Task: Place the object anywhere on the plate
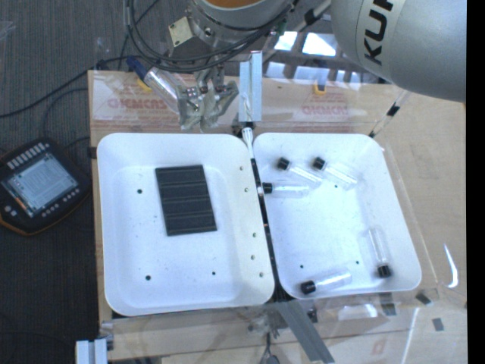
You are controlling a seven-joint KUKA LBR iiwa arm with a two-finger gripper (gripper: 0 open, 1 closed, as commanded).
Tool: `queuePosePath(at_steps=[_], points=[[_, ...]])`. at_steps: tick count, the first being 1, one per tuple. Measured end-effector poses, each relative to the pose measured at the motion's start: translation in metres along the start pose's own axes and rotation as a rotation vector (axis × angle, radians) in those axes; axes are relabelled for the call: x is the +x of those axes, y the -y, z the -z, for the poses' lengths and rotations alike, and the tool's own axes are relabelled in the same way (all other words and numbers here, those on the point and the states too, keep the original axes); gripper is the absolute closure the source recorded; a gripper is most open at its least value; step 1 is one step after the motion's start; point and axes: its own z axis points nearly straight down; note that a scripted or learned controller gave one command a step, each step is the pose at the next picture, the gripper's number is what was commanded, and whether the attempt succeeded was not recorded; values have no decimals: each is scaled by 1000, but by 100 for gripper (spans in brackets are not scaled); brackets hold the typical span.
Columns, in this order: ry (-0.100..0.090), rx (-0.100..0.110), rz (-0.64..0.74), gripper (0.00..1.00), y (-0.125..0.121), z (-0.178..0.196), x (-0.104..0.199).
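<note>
A dark grey carpeted floor [53,44] fills the left of the frame, beside a pale wooden bench [447,196] under bright light.

Single fixed camera above worktop [333,101], looking down at slant. Both white bins in frame: left bin [121,226] centre-left, right bin [394,226] centre-right, near rims toward bottom of frame. Medium distance; floor visible at left. Arm [394,29] enters at upper right, large and close to lens, probably slightly out of focus. No second view.
</note>
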Motion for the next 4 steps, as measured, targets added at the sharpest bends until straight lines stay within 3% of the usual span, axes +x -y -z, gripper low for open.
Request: queuePosePath(at_steps=[2, 3, 4], points=[[-1, -3, 545, 100, -81, -1, -21], [0, -6, 892, 100, -110, -56, -24], [2, -2, 679, 100, -38, -34, -12]])
